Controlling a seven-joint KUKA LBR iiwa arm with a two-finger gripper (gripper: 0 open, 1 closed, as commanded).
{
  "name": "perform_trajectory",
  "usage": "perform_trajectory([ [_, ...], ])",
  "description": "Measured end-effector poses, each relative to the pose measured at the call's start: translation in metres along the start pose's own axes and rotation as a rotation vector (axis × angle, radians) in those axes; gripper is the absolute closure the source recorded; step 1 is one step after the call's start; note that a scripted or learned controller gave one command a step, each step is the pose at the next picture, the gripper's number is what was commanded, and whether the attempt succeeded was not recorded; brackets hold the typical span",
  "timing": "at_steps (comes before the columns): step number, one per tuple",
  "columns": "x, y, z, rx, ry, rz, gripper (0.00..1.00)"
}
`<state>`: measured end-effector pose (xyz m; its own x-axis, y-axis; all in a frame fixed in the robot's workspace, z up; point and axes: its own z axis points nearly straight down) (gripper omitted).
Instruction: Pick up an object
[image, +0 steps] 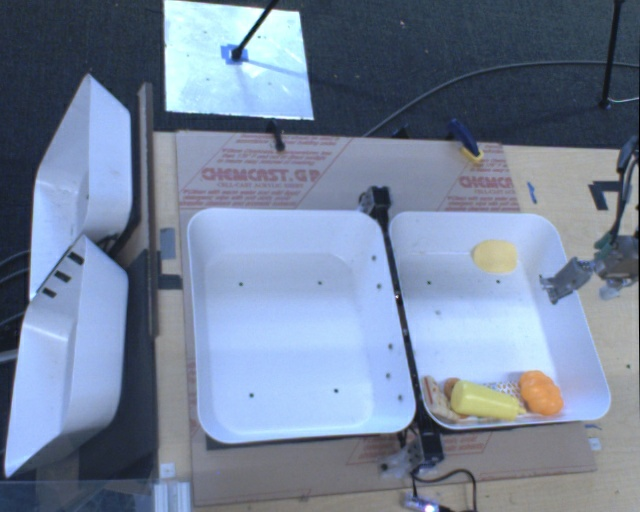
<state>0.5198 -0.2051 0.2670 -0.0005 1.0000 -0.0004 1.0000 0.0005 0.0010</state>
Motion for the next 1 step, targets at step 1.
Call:
perform_trajectory([
  [1,0.0053,-0.0045,0.1188,0.009,0.003,0.0,0.0],
])
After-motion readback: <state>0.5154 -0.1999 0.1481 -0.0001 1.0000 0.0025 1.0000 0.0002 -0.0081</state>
